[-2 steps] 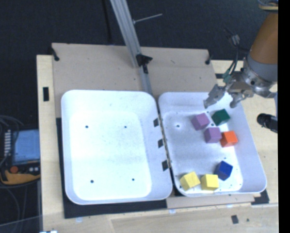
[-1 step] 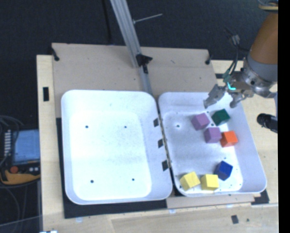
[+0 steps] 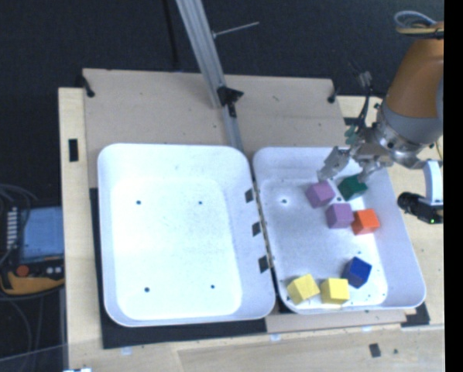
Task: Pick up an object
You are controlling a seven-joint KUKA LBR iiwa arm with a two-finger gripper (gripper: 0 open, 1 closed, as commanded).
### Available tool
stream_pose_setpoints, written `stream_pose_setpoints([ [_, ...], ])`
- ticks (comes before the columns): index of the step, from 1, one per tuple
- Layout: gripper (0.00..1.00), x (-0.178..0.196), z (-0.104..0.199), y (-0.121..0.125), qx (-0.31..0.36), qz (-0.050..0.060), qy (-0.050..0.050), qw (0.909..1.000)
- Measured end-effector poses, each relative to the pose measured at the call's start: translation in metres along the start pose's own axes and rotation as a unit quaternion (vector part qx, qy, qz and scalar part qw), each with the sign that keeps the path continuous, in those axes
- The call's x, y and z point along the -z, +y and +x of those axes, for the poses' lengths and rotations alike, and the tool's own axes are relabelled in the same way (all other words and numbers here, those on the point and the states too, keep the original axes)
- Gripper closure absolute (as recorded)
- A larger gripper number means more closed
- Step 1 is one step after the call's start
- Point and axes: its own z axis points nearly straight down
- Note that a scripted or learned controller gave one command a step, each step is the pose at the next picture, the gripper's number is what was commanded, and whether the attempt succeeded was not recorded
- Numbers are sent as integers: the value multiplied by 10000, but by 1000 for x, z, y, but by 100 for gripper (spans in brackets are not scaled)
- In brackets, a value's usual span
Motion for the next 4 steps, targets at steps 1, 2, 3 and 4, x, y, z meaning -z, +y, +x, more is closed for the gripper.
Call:
stream_pose_setpoints([
  [1, 0, -53, -9, -7, -7, 4, 1, 10000],
  [2, 0, -106, -6, 3, 14, -23, -3, 10000],
  [3, 100, -92, -8, 3, -12, -46, -8, 10000],
  [4, 100, -42, 0, 6, 12, -51, -3, 10000],
])
